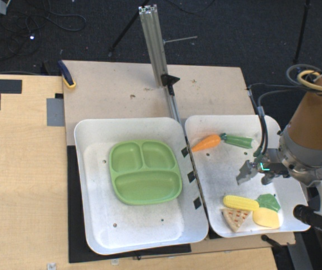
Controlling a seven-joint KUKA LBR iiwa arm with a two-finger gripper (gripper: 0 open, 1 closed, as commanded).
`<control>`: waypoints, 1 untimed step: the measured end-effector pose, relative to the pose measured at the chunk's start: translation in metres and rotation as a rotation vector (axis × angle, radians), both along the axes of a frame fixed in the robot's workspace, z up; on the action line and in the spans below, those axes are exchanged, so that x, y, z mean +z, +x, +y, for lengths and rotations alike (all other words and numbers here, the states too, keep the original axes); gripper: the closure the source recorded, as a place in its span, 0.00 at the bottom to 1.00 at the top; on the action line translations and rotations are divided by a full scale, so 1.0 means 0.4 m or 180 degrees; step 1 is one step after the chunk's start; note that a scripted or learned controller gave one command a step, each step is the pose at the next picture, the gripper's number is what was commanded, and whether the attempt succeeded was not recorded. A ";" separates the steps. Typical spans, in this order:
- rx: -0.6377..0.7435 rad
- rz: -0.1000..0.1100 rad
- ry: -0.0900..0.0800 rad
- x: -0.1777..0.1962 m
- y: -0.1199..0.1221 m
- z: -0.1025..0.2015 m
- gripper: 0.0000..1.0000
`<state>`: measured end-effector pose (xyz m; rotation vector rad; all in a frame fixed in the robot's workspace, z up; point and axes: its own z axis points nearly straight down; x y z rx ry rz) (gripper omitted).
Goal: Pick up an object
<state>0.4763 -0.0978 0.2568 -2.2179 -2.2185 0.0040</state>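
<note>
The grey arm with its orange band (pixel 310 122) reached in from the right over the right white bin (pixel 217 215). The left white bin (pixel 93 229) held a green divided plastic tray (pixel 145 171). The jaws (pixel 255 172) hung released, grasping nothing, above bare floor. Just nearer lay a yellow toy corn cob (pixel 240 202): probably light, stiff and smooth, best pinched across its middle.

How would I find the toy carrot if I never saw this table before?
Look at the right white bin, the one without the green plate. At its far edge, near the wall between the bins, lies the carrot. It is the only orange thing, with a green top pointing right, apart from the yellow toys nearer the front.
</note>
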 end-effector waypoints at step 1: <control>0.0000 -0.0004 0.0000 0.001 0.001 0.000 0.00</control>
